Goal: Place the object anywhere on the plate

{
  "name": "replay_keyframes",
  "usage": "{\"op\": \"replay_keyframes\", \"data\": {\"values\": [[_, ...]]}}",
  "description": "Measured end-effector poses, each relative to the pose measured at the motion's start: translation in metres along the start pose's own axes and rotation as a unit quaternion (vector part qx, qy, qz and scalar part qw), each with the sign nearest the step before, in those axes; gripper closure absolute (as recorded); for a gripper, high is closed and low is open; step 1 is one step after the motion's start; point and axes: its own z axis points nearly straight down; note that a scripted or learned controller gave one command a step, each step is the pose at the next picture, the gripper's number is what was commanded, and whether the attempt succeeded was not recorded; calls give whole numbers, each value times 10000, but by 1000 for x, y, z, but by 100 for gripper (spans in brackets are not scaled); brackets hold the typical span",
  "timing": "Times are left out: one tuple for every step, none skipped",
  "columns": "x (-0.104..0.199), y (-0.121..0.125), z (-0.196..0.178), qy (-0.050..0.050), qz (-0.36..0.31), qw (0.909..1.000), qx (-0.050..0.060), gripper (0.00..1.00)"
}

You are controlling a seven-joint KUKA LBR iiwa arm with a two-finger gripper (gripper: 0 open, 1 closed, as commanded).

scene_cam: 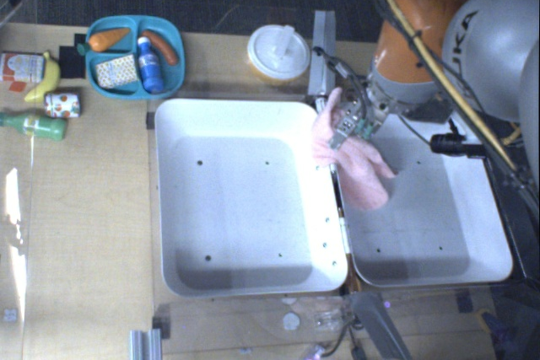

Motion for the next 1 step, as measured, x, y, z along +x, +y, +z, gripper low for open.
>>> {"op": "replay_keyframes", "data": {"values": [[-1,2,-39,6,-18,10000,9,100]]}}
